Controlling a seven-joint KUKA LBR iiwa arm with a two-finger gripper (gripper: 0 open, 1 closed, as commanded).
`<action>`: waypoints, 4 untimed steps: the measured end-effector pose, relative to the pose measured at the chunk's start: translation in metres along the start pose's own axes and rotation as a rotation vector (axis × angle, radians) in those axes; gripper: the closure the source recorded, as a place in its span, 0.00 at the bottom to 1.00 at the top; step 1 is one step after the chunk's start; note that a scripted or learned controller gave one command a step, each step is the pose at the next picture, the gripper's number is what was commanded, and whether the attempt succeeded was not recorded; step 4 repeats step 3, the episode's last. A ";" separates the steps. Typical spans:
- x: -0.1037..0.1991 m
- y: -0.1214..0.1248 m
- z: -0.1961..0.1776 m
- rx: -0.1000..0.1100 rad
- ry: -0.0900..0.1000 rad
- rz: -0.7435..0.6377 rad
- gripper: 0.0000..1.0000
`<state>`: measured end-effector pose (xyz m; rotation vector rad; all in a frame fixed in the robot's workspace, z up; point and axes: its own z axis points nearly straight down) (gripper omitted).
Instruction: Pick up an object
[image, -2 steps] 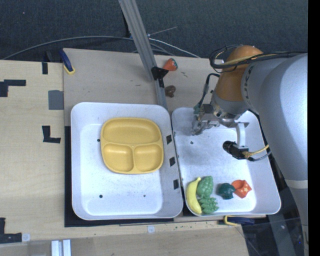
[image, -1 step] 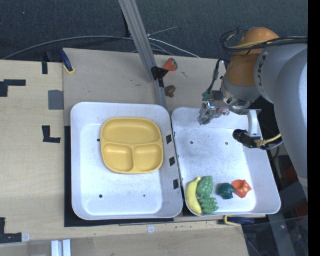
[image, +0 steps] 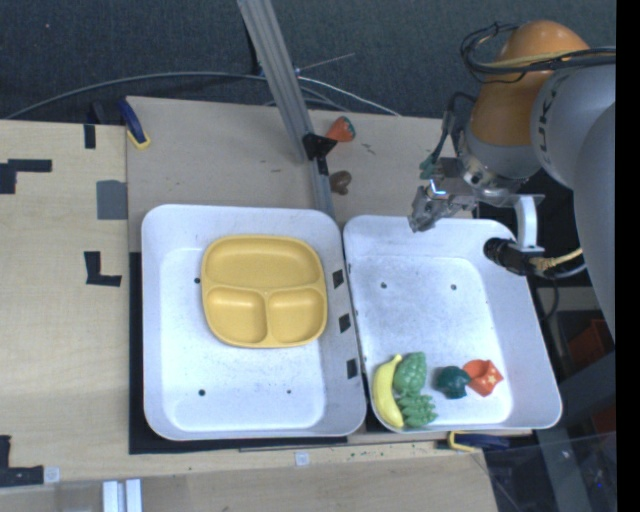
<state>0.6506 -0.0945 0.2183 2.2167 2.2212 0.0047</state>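
Observation:
Along the near edge of the right bin (image: 455, 262) lie several toy foods: a yellow banana (image: 385, 394), a green leafy piece (image: 411, 386), a small dark green piece (image: 452, 381) and a red-orange piece (image: 484, 376). My gripper (image: 427, 216) hangs over the far rim of that bin, well away from the toys, and nothing shows between its fingers. The fingertips are small and dark in this view.
A yellow three-compartment plate (image: 265, 290) rests in the left bin (image: 175, 330). A grey metal post (image: 285, 85) rises behind the bins, with a small orange and a small brown object (image: 341, 182) at its base. Cables trail off the arm at right.

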 end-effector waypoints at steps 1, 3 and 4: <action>0.047 -0.013 0.008 0.007 0.001 -0.003 1.00; 0.144 -0.057 0.005 0.008 0.002 -0.004 1.00; 0.144 -0.057 0.005 0.008 0.002 -0.004 1.00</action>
